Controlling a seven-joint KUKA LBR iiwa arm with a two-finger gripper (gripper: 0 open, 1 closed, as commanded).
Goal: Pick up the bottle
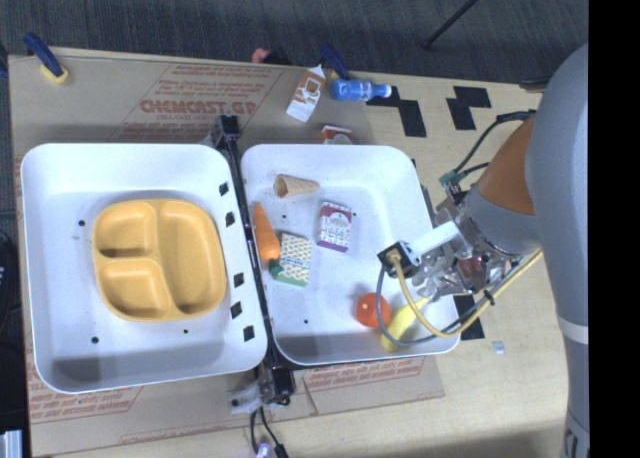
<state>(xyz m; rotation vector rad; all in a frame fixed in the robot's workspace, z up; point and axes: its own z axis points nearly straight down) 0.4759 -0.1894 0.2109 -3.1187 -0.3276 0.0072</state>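
Camera view: tool (pixel 432 284) sits low over the near-right corner of the right bin (pixel 425 181), just above an orange ball (pixel 370 309) and a yellow piece (pixel 400 324). Cables and the wrist body clutter it, so I can't tell whether it's wide or narrow. Nothing visibly held.

Bottle (pixel 358 91) is not in either bin. It's lying on the table (pixel 480 386) past the right bin's far rim, blue, on its side, beside a small carton (pixel 306 94). From the tool it lies well away, towards the far side of the table and somewhat left. Long axis runs roughly left-right across the view, cap end looks to point right, though it's small and I wouldn't swear to that.

Between tool and bottle: a purple packet (pixel 336 225), a cone (pixel 295 185), a carrot (pixel 265 233) and a patterned block (pixel 293 257), all in the right bin. Yellow tray (pixel 160 256) is in the left bin, well off to the left of the tool.

Judgement: task not started on the right object. Next move needs a lift clear of the bin wall, a long traverse out over the far rim, then closing across the bottle's short axis.
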